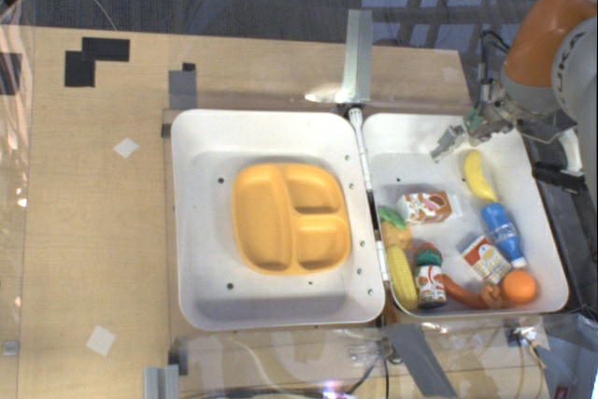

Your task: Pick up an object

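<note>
My gripper (460, 137) hangs over the far part of the right bin (411, 137), left of the arm's orange band (551, 33); nothing shows in it. A yellow banana (479, 176) lies just below and right of it. Nearer in the same bin are a small red-and-white box (425, 207), a blue bottle (500, 234), a red-and-white carton (484, 259), an orange (519, 287), a carrot (462, 292), a small jar (430, 280), a corn cob (402, 271) and a green piece (392, 220).
The left bin (201, 201) holds a yellow divided plate (290, 218). A metal post (358, 61) stands behind the seam between the bins. The arm's body and cables crowd the right edge.
</note>
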`<state>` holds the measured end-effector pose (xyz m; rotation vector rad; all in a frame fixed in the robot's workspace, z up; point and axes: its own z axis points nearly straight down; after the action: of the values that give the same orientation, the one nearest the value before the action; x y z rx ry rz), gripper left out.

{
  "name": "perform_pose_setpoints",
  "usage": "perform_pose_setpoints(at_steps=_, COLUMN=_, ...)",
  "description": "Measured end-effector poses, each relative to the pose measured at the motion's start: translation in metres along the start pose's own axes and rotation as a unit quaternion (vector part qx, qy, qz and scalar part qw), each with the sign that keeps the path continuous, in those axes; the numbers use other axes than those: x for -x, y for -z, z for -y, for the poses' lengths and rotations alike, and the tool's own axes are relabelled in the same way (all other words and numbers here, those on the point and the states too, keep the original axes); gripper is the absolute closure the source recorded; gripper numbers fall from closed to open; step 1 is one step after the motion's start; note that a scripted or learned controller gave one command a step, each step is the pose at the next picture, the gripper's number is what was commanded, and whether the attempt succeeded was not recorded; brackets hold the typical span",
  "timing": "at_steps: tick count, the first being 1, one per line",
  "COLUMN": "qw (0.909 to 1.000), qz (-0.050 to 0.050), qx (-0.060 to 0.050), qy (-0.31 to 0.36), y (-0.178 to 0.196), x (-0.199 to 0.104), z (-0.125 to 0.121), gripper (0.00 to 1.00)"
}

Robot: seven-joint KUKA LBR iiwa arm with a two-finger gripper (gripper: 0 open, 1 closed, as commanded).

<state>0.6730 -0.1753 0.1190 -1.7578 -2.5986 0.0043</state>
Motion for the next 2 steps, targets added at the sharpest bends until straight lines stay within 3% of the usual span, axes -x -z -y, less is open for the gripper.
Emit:
perform_pose_setpoints(at_steps=1, qw=0.9947, qz=0.003, qx=0.006, qy=-0.103, y=-0.031, x=-0.048, z=0.063, gripper=0.0)
perform_pose_setpoints(at_steps=2, qw=0.9994, qz=0.002, qx=0.006, qy=-0.034, y=-0.019, x=-0.067, z=-0.025, gripper=0.0)
